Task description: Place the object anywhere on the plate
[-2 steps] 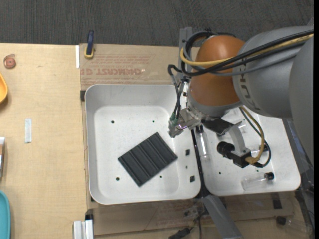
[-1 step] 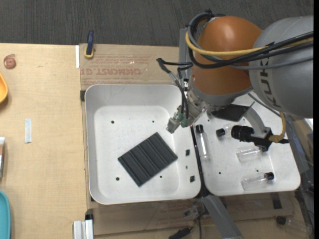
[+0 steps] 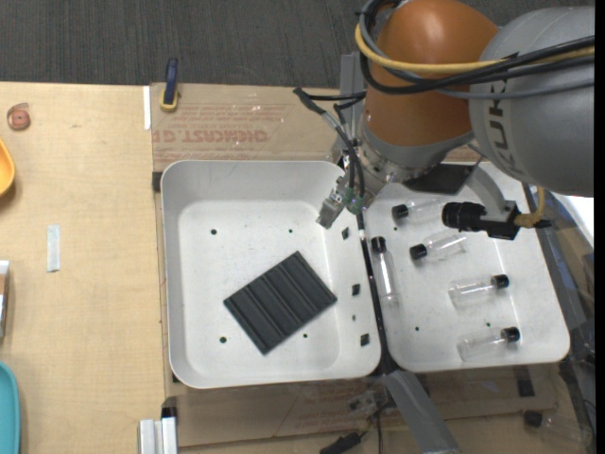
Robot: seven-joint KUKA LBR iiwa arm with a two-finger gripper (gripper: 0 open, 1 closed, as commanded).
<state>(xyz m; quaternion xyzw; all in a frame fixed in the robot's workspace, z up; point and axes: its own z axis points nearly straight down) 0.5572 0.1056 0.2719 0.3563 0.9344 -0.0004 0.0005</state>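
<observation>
**Arm above the divide between the two bins, vials lying in the right bin**

The dark grey ribbed rectangular plate (image 3: 281, 302) lies flat in the left shallow white plastic bin (image 3: 189, 197), nearer to the near right part of its floor; its long axis runs diagonally, from the near left to the far right, and its ribs follow the same direction.

The task's objects appear to be small clear plastic vials with black caps, all in the right shallow white plastic bin (image 3: 539, 343); one vial (image 3: 439, 247) lies near the middle with its cap to the left; another vial (image 3: 479, 288) lies nearer with its cap to the right; a third vial (image 3: 488, 342) lies close to the near rim, cap to the right; a long thin clear tube (image 3: 383, 270) lies along the left wall of this bin, its axis going far to near, black end at the far side.

The grey arm with the orange band (image 3: 430, 55) covers the far part of the right bin; the two-finger gripper (image 3: 342, 203) hangs over the far end of the divide between the bins; it is small and partly in shadow, so I cannot tell its state, or whether anything is in it.

The clear vial bodies are hard to make out on the white floor; the black cylindrical part (image 3: 465, 217) by the arm may be a vial cap or arm hardware, I cannot tell which.
</observation>
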